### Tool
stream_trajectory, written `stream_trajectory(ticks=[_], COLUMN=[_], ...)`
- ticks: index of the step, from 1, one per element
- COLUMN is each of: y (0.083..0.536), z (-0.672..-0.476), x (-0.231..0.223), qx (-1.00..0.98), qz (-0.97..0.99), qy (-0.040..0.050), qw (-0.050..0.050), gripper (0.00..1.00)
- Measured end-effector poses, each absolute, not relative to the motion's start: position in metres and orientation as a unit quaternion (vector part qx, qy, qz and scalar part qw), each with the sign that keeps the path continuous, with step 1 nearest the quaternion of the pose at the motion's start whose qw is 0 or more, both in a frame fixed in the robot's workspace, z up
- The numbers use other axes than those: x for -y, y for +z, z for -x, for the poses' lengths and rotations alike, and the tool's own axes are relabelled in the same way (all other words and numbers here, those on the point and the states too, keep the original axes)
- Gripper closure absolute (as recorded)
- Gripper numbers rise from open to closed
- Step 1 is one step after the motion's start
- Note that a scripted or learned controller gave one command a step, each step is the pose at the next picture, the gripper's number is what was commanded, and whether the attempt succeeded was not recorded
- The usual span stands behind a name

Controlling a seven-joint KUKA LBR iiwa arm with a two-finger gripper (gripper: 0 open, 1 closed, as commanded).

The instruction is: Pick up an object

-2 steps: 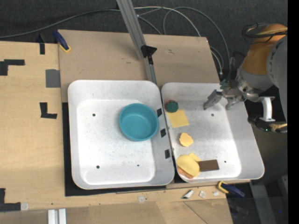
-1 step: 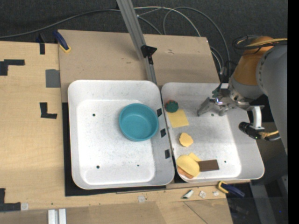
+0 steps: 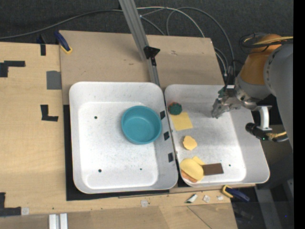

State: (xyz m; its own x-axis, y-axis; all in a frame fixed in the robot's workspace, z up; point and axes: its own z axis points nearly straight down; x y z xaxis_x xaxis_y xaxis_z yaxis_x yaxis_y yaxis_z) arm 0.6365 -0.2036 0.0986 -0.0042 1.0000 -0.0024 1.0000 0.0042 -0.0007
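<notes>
1. Your gripper (image 3: 218,109) hangs over the right bin (image 3: 248,175), near its far right rim; whether it is wide or narrow, you cannot tell.
2. The objects hug the bin's left side: green ball (image 3: 176,109), yellow square (image 3: 181,121), yellow lump (image 3: 189,142), brown block (image 3: 212,169).
3. Bare floor lies beneath the gripper.
4. A blue bowl (image 3: 141,124) sits in the left bin (image 3: 86,128).
</notes>
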Motion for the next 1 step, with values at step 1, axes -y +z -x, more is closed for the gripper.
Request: stream_trajectory(ticks=[1], y=[0.1422], z=[-0.6389], x=[0.2078], qx=[-0.707], qz=[-0.707], qy=[0.0006], qw=[0.002], gripper=[1.00])
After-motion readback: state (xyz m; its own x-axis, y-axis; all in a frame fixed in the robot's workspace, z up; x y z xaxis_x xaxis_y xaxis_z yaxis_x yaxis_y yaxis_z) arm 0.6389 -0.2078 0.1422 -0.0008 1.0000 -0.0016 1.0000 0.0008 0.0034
